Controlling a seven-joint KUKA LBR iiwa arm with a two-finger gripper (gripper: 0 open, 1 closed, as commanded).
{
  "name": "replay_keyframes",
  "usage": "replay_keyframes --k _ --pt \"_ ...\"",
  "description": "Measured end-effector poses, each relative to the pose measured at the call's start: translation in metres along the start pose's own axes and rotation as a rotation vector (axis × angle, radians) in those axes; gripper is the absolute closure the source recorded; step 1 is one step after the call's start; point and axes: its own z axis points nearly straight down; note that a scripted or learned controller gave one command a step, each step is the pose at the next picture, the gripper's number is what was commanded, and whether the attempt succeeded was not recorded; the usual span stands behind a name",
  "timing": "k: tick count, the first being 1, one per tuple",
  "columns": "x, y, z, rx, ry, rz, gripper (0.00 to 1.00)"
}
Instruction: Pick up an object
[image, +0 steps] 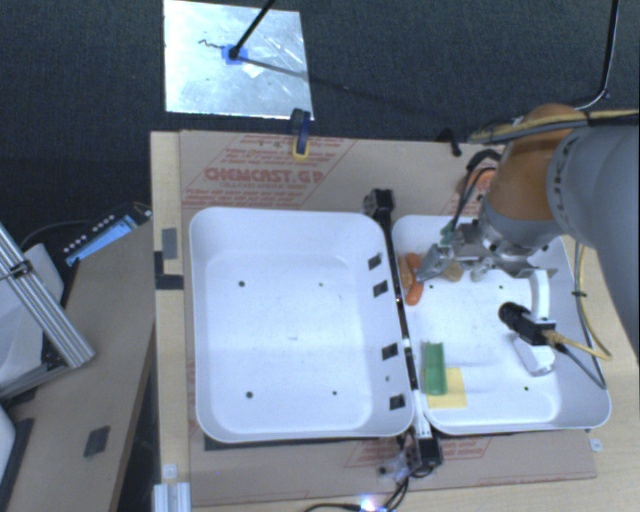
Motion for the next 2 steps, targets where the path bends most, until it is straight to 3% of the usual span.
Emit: replay_keyframes --k 1,2 --pt "-0.006 0.056 0.042 -0.014 -0.006 0.002 0.0" --pt "-0.02 0.009 0.046 0.0 -0.003 0.008 0.0"
